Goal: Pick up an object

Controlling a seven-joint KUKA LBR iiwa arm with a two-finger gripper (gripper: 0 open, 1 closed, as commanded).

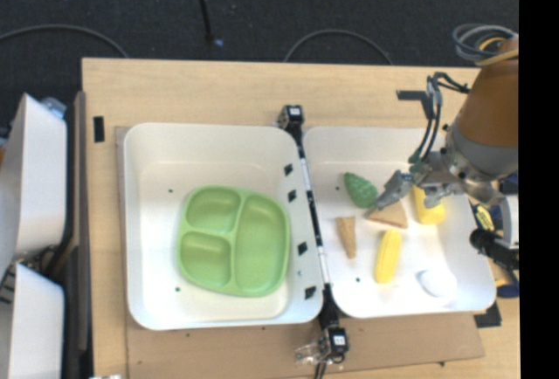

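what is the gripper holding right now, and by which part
It cannot be told. The gripper hangs low in the right bin, beside the green piece and above the tan wedge.

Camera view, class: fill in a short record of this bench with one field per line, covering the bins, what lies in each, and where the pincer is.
left bin: holds a green divided plate
right bin: holds the loose items
green leafy item: near the right bin's middle, towards the far side
tan cone: close to the divider between the bins
yellow corn cob: right of the cone
tan wedge: just beyond the corn
white round item: near right corner
pincer: low over the right bin, beside the wedge
arm: enters from the right
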